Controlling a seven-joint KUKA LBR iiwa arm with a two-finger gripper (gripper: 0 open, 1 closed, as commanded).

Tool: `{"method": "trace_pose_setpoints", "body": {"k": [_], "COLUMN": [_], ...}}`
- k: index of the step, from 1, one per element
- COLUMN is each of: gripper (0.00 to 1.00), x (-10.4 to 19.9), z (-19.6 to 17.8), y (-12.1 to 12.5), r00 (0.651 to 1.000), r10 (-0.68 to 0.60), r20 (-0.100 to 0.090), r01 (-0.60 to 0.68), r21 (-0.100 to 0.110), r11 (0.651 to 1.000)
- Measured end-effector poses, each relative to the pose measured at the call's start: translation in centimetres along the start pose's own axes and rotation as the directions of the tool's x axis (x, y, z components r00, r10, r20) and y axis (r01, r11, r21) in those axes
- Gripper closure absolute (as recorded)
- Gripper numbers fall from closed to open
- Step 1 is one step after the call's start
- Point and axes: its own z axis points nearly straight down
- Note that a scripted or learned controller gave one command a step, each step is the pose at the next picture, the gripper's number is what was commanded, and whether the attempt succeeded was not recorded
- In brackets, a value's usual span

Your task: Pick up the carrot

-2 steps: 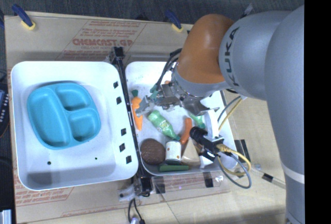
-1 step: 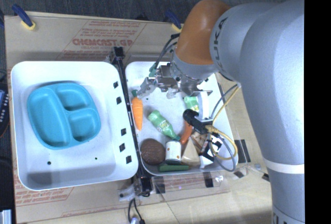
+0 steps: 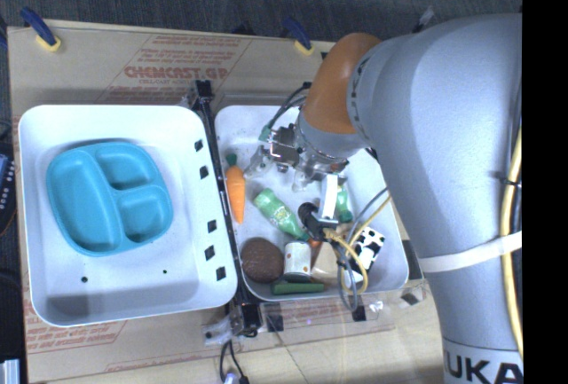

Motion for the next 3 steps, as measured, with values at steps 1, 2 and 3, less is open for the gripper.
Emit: {"method": "trace_pose_setpoints", "body": {"k": [1, 2, 3], "gripper": [0.00, 1.00, 0.00], "x": [-0.3, -0.2, -0.2], "z": [1.2, 0.1, 0.2], "y": [1.0, 1.0, 0.9], "r00": [0.996, 0.997, 0.997], "r10": [0.091, 0.082, 0.082], "r20": [-0.001, -0.002, -0.002], "r01": [-0.091, -0.082, -0.082], "r21": [-0.010, -0.006, -0.006], "r11": [0.996, 0.997, 0.997]}}
